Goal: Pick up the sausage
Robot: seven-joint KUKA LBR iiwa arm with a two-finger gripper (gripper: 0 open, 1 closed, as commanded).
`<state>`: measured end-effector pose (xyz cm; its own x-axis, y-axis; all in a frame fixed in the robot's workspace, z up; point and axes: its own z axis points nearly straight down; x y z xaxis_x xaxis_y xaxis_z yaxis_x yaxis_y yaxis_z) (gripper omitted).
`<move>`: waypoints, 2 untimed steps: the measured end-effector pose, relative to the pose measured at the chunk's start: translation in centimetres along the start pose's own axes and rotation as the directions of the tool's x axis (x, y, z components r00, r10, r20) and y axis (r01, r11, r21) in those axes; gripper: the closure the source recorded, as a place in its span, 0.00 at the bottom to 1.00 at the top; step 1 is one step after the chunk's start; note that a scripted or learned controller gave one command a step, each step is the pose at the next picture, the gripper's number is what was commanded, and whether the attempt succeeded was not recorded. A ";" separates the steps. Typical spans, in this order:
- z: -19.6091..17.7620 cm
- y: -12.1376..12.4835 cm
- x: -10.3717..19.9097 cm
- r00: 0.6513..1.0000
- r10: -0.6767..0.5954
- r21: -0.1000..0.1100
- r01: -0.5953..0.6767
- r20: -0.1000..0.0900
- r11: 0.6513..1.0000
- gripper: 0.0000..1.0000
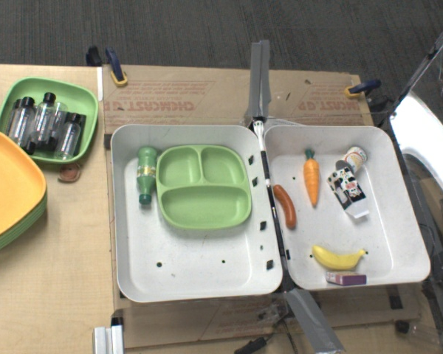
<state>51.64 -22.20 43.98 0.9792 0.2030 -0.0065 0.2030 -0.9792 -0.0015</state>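
The sausage [285, 205] is a reddish-brown link lying lengthwise at the left side of the right bin [399, 198], close to the divider between the two bins. An orange carrot [311, 177] lies just to its right, apart from it.
The right bin also holds a black-and-white milk carton [348, 186], a small jar [355, 157], a banana [338, 257] and a purple block [346, 279]. The left bin [133, 264] holds a green divided plate [204, 186] and a green bottle [146, 174]. A green tray of bottles [47, 120] and orange plates [11, 198] sit at the far left.
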 end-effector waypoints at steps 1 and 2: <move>0.0 1.5 7.1 0.993 -0.115 -0.001 0.115 -0.001 0.993 1.00; -0.6 1.4 7.2 0.993 -0.120 0.001 0.120 0.006 0.993 1.00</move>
<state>58.98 -22.12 44.56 0.9478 0.3186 -0.0119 0.3186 -0.9479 -0.0033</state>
